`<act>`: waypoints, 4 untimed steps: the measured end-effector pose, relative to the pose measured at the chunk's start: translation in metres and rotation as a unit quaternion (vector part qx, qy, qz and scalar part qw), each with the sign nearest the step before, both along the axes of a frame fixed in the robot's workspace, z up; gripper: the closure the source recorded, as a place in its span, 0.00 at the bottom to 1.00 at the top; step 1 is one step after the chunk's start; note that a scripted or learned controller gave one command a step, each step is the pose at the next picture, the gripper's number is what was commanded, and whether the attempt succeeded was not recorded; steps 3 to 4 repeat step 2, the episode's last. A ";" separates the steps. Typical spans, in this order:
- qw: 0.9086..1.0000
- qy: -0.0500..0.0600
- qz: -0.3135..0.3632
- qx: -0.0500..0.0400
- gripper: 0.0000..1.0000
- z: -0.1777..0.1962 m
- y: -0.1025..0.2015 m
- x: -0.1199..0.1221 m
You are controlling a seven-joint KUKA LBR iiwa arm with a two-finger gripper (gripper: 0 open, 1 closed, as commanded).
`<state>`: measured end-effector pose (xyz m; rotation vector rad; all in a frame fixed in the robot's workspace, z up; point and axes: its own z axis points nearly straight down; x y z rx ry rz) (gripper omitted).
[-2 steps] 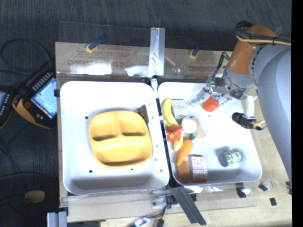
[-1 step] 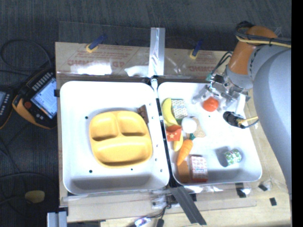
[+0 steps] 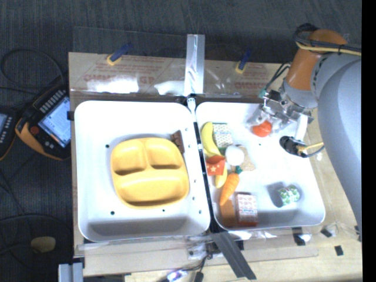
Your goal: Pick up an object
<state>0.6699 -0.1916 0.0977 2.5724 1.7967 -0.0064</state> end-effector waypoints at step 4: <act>0.997 0.000 -0.078 0.000 1.00 0.099 0.013 -0.005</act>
